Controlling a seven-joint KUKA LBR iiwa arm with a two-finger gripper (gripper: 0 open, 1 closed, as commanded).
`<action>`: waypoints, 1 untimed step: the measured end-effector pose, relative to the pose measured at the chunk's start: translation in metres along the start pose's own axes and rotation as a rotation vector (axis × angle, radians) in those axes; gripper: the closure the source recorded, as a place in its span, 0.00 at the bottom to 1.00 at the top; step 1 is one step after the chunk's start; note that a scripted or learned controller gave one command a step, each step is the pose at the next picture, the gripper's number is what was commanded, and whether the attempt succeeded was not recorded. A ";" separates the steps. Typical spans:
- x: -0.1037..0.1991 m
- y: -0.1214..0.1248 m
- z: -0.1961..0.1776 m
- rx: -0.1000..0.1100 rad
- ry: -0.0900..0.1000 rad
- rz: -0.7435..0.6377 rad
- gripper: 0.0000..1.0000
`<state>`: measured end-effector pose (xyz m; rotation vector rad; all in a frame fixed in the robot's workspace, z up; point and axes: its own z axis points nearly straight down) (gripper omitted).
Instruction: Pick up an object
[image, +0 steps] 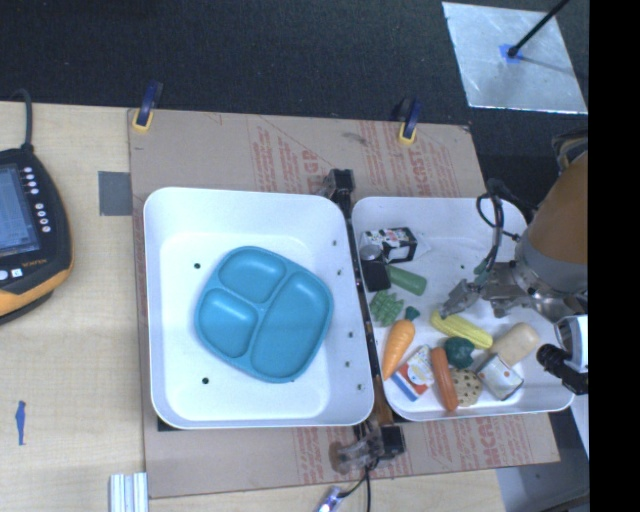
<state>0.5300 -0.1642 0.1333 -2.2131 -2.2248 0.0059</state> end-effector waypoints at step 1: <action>0.049 -0.021 0.042 -0.002 0.000 -0.001 0.00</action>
